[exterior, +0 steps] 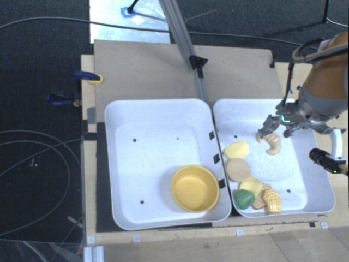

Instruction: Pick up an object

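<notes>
Approach is the step in hand: the jaws (pixel 268 129) hang spread, pinching nothing, just beside the croissant (pixel 272 142) in the right bin (pixel 316 198). Next they must drop and straddle it. The croissant curves like a hook, its long axis running upper-left to lower-right.

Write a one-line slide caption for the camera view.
End effector hovers beside a croissant in the right bin; a yellow bowl sits in the left bin.
</notes>
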You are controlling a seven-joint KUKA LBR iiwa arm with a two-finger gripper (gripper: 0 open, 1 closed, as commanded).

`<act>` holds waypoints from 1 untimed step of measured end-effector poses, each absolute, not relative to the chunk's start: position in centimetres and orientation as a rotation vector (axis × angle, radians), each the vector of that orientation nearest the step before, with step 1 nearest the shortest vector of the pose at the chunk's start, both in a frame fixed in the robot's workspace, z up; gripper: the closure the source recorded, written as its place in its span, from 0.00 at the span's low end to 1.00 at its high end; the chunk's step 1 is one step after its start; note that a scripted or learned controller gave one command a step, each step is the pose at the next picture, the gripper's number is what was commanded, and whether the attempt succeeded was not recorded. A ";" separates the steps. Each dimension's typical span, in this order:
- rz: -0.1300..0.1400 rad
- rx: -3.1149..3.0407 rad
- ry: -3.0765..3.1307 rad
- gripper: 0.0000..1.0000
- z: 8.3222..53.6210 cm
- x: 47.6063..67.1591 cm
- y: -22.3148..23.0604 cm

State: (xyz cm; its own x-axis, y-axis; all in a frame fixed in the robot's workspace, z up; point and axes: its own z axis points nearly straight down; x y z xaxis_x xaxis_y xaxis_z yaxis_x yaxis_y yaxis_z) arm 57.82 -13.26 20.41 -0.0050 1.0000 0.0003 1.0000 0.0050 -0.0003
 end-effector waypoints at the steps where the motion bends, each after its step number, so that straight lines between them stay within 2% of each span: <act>1: 0.000 -2.216 -2.227 0.00 20.4 57.8 -13.3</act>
State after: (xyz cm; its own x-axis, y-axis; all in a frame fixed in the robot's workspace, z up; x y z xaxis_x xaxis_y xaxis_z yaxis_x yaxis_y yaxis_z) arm 57.82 -13.27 20.42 -0.0050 1.0000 0.0002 1.0000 0.0050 0.0000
